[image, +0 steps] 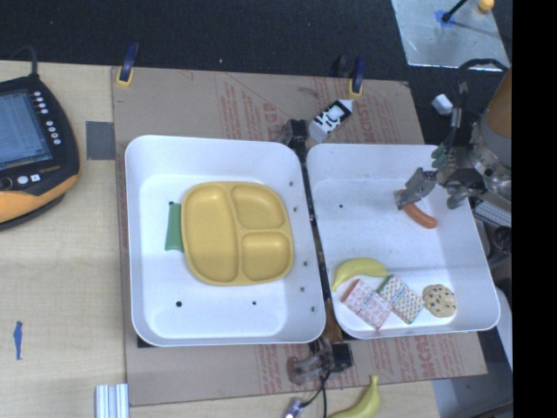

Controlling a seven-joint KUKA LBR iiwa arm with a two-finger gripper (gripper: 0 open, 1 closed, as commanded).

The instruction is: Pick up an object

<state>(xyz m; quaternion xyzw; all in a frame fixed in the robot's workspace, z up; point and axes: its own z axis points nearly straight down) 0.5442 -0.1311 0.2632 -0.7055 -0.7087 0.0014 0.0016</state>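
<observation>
Reaching in over the right-hand shallow white bin (461, 259), the grey two-finger gripper (432, 190) is hanging with its fingers spread apart, holding nothing.

Camera view, items listed relative to the right-hand bin:
- Small orange sausage-shaped toy (423, 217): lying on the bin floor toward the far right side, just below the spread fingers; the likely target.
- Yellow plastic banana (359, 271): resting near the bin's front left part.
- Two patterned square packets (383, 302): lying just beside the banana, toward the front wall.
- Round chocolate-chip cookie toy (439, 300): sitting beside the packets, at the front right.
- Left-hand white bin (144, 233): adjoining the landmark bin and bearing a yellow three-compartment plastic tray (237, 232) over a green flat piece (173, 226).

Risk, as a judgement: the sausage is lying slanted and low, so the fingers may be closing across its rounded end and squeezing it out sideways; it is also lying near the bin's right wall, which could be fouling one finger on descent.
</observation>
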